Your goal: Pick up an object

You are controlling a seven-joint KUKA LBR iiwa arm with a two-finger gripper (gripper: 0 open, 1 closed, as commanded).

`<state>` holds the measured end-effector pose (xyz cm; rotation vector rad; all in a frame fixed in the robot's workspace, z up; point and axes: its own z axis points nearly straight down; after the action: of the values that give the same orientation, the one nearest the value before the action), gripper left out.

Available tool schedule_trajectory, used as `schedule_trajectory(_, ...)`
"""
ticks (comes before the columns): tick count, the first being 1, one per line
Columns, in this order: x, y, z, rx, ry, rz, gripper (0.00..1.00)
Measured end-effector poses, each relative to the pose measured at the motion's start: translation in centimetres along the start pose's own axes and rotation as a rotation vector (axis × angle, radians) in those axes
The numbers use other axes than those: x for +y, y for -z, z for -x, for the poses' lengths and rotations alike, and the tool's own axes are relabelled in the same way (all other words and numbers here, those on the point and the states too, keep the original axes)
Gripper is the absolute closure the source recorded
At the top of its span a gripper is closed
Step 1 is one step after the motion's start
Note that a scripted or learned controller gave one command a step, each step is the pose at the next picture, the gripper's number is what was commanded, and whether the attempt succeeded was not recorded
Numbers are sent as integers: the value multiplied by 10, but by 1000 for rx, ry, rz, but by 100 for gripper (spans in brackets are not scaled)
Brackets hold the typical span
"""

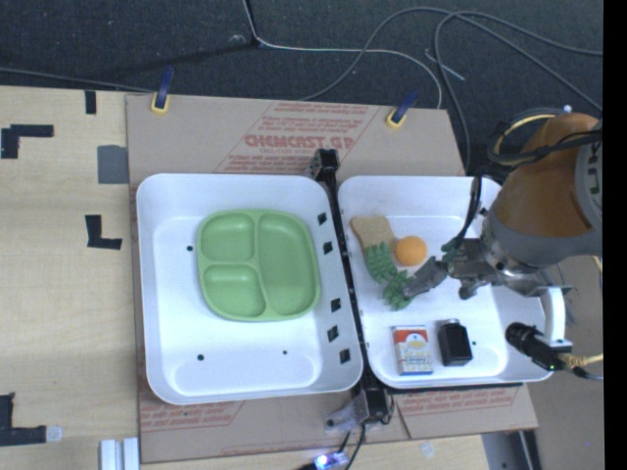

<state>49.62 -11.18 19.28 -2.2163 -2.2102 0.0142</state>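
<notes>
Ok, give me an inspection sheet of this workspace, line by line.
Surface: left bin and right bin, both white, side by side on a cardboard sheet over a wooden bench.
Job's things: in the right bin, tan block, orange ball, green toy, small printed box, black block.
Clutter: green divided plate in the left bin.
Grippers: gripper low over the right bin beside the green toy; open or shut cannot be told.
Cables: several loose cables across the dark floor beyond the bench.
Surroundings: yellow clamps on the cardboard's far edge; black tape marks on the bench.
</notes>
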Motion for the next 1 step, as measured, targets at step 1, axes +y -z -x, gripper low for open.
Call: schedule_trajectory(1, 3, 6, 0, -1, 4, 12, 0)
